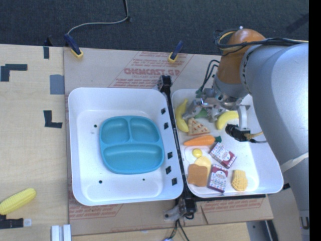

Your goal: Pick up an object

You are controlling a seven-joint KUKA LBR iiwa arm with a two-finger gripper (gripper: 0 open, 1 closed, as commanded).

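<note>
A plastic corn cob (17, 200) is lying loose at the bench's near left edge. In the right bin (261, 172), toy foods are crowding the near end: a bumpy yellow corn piece (239, 179), a red carton (217, 178), a tan toast slice (197, 174), then a smooth orange carrot (199, 140). In the left bin (83, 134) a blue divided plate (132, 143) is sitting flat. At the right bin's far end the gripper (204, 106) is hovering over a pizza wedge (197, 127), between two bananas (180, 115); I cannot tell how its pincer stands.
</note>
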